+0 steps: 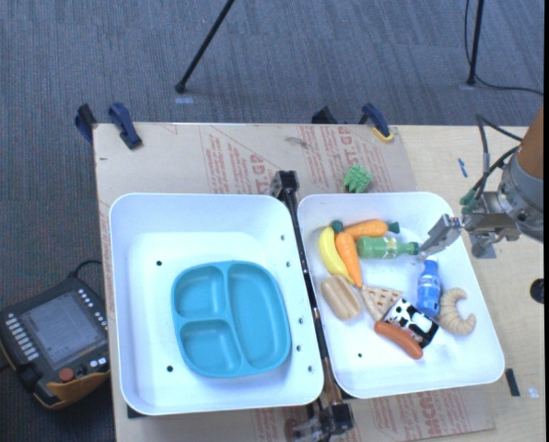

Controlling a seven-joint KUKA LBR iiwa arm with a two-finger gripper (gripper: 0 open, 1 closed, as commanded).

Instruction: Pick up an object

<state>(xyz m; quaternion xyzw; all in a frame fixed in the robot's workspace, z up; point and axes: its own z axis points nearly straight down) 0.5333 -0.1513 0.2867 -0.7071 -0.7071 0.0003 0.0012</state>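
White bins: two (pixel 127 247) | blue plate: one (pixel 230 319) | carrots: two (pixel 348 256) | gripper (pixel 438 236): open-or-closed state unclear, above green bottle (pixel 383 246)

Divided plate (pixel 230 331) alone in the left bin (pixel 136 247), toy food heaped in the right bin (pixel 482 357), banana (pixel 330 251) left of the carrots (pixel 350 254), bottle (pixel 428 288) between waffle (pixel 381 299) and croissant (pixel 458 309), gripper (pixel 438 236) over the bottle's far side

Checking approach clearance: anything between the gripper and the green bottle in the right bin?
Nothing visible. The gripper hangs just right of the green bottle, with bare floor of the right bin between them. The carrots lie on the bottle's far side, the blue bottle below.
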